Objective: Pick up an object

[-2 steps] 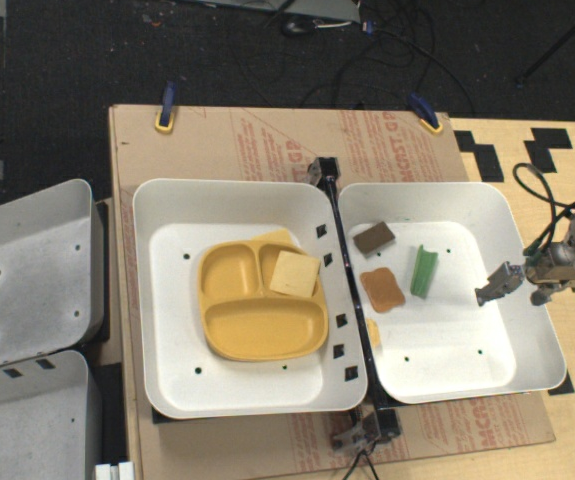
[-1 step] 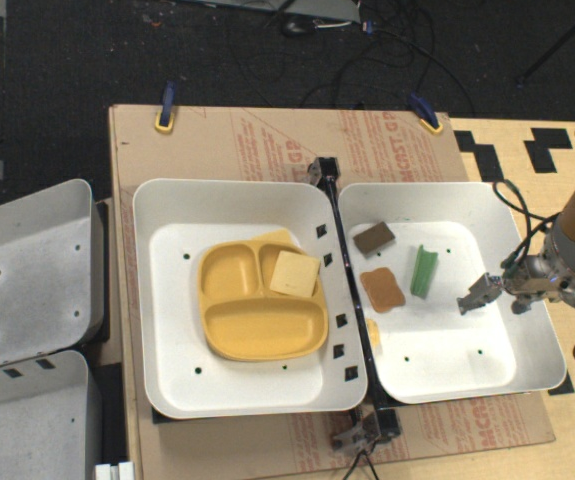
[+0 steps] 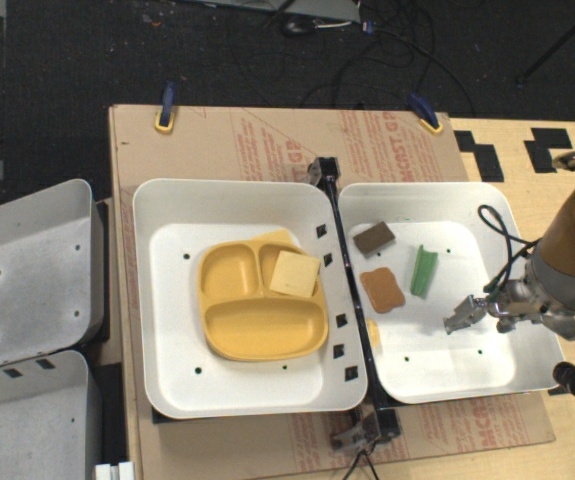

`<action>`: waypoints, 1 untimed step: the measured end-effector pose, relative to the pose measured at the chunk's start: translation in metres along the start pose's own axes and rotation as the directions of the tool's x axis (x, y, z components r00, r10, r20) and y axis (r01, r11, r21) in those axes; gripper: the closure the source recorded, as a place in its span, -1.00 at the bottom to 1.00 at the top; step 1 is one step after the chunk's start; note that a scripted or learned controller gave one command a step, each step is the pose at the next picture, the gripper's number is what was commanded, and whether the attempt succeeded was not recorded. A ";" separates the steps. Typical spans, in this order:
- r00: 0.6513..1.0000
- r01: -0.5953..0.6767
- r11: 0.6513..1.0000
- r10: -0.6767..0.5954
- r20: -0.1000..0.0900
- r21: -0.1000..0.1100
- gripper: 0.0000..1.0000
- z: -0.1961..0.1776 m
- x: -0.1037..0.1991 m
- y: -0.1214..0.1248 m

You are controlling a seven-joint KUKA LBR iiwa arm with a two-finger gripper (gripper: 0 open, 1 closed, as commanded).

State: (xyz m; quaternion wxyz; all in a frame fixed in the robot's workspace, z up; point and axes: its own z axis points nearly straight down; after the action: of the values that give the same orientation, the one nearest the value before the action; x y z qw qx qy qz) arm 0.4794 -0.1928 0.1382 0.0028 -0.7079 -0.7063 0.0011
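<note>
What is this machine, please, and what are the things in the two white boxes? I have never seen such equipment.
It is a robot arm, seen by one camera above the bench, looking down at a slant. The arm enters from the right, and its gripper hangs over the right bin with nothing between its fingers. That bin holds a dark brown block, a green bar and a brown flat piece. The left bin holds a yellow divided tray with a pale yellow block on it.
</note>
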 end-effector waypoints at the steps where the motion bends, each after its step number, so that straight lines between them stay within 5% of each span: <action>1: 1.000 0.000 1.000 0.000 0.002 -0.006 1.00 -0.013 0.000 0.002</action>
State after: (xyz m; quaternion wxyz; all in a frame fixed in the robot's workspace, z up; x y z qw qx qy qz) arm 0.4812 -0.1932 0.1510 -0.0001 -0.7078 -0.7064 -0.0002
